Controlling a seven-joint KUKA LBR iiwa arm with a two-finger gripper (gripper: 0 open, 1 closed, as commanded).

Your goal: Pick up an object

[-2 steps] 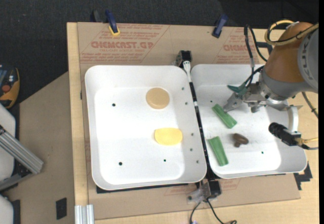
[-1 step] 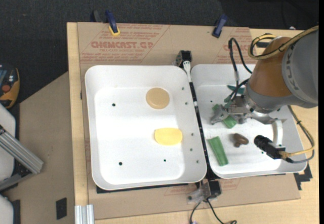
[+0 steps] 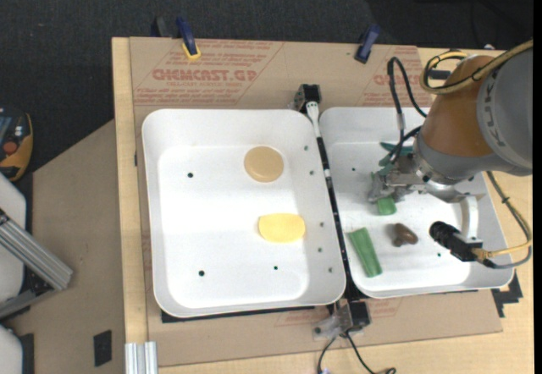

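Observation:
My gripper [image 3: 385, 189] is low in the right bin [image 3: 356, 131], near its middle, below the grey and orange arm [image 3: 461, 123]. A small green piece [image 3: 386, 207] lies right at the gripper's tip, partly covered by it. A longer green block [image 3: 366, 251] rests near the bin's front left corner. Just right of that block sits a small brown lump [image 3: 403, 234]. In the left bin [image 3: 169, 195] lie a round tan disc [image 3: 264, 164] and, in front of it, a yellow oval piece [image 3: 281, 228].
The two bins meet at a black divider strip [image 3: 326, 186]. They stand on a cardboard sheet [image 3: 254, 72] held by clamps [image 3: 188, 41] at the back. Black cables [image 3: 402, 89] loop beside the arm, and a black connector [image 3: 450, 240] hangs over the right bin's front right.

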